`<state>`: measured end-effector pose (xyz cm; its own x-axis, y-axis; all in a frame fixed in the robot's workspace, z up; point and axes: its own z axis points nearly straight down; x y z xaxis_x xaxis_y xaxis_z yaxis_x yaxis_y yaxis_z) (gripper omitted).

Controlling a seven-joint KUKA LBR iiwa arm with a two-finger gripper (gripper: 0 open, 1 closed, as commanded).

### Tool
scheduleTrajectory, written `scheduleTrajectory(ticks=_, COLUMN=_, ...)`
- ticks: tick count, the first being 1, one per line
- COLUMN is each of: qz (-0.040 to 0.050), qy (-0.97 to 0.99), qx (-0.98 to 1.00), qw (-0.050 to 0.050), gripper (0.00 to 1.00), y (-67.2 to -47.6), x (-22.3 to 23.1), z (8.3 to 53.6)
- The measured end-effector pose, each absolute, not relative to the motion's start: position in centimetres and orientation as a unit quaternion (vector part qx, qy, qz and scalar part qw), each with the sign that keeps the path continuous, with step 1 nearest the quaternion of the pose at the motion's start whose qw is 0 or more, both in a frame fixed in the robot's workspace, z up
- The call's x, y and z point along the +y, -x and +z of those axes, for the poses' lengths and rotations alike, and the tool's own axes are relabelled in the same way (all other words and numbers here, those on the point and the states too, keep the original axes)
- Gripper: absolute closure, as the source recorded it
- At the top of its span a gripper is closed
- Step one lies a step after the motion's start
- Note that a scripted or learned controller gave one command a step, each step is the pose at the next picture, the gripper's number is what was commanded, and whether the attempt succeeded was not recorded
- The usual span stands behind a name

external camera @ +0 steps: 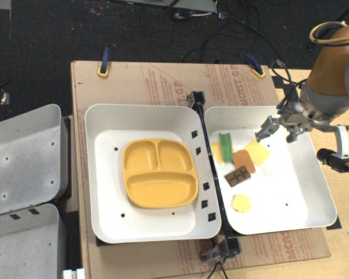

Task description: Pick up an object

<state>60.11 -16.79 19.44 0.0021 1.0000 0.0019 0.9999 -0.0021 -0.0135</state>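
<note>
Several small toy food pieces lie in the right bin [302,190]: a green stick [225,142], a pale yellow block [257,152], an orange-brown block [244,160], a dark brown chocolate bar [238,176] and a round yellow piece [241,203]. My gripper [279,132] hangs over the bin's upper right part, just right of and above the pale yellow block. It is open, with nothing between its two fingers. The grey and orange arm [331,68] comes in from the upper right.
The left bin [104,127] holds a yellow divided plate [160,173]. A black divider [205,150] runs between the bins. Both bins rest on a cardboard sheet [145,80]. White trays [23,156] lie at far left.
</note>
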Motion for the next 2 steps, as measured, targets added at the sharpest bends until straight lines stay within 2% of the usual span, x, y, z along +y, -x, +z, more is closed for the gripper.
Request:
scheduleTrajectory(ticks=1, qz=0.0003, qy=0.707, qx=-0.707, qw=0.0, gripper=0.0, y=-60.4, x=-16.8, z=20.2)
scheduleTrajectory(ticks=2, qz=0.0012, qy=0.707, qx=-0.707, qw=0.002, gripper=0.0, y=-60.1, x=-16.5, z=15.9)
